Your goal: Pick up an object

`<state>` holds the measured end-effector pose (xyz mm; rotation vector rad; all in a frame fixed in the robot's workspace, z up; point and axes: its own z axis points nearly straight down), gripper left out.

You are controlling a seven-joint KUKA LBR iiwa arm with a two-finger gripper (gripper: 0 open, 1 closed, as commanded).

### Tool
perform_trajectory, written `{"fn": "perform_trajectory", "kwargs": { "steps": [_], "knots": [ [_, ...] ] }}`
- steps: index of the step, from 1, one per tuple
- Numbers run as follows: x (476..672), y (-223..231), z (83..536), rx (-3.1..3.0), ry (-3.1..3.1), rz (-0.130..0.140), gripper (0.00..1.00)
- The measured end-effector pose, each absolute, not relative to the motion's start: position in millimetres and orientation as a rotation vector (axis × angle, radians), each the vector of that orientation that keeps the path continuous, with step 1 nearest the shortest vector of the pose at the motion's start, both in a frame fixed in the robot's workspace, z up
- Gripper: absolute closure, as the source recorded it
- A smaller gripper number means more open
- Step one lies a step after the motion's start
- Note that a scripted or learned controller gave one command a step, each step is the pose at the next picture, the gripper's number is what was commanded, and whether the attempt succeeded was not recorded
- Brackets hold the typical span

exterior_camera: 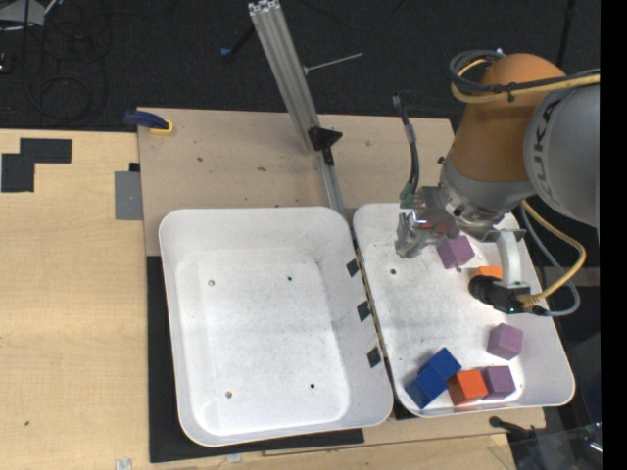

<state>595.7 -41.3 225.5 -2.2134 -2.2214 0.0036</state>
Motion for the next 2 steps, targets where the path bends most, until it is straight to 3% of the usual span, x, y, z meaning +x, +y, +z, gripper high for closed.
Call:
{"fn": "perform_trajectory", "kwargs": {
  "steps": [2],
  "knots": [
    [580.7, 68, 237, -2.213, -2.224, 0.002, 1.0]
  ]
}}
